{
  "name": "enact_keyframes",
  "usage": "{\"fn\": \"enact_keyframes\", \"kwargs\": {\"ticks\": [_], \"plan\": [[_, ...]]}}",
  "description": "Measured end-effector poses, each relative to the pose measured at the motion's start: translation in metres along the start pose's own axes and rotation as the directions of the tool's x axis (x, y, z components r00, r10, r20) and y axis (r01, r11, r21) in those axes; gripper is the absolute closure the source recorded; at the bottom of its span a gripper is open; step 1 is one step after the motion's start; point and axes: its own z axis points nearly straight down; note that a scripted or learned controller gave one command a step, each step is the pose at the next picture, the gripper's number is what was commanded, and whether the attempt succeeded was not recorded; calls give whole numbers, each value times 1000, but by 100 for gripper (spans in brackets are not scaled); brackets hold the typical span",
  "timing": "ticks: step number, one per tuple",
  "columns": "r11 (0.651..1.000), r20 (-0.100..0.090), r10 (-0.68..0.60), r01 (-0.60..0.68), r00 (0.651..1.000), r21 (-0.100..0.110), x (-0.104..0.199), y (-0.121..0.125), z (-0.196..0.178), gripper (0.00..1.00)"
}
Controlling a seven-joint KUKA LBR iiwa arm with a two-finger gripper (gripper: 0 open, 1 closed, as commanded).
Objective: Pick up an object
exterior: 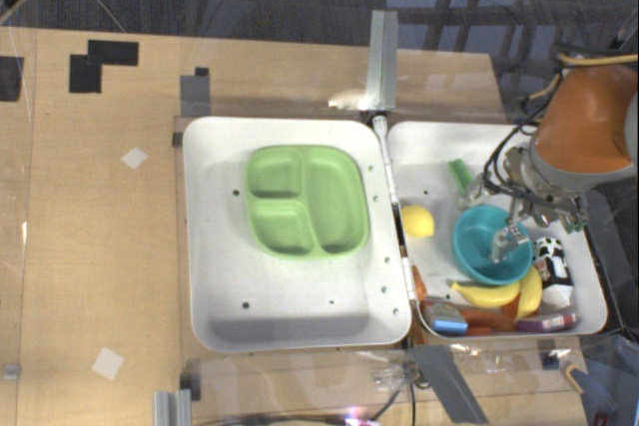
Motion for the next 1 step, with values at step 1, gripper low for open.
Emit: {"fn": "enact_keyframes", "kwargs": {"ticks": [1], "plan": [[998, 4, 70, -70, 998, -3, 12, 2, 0, 0]]}}
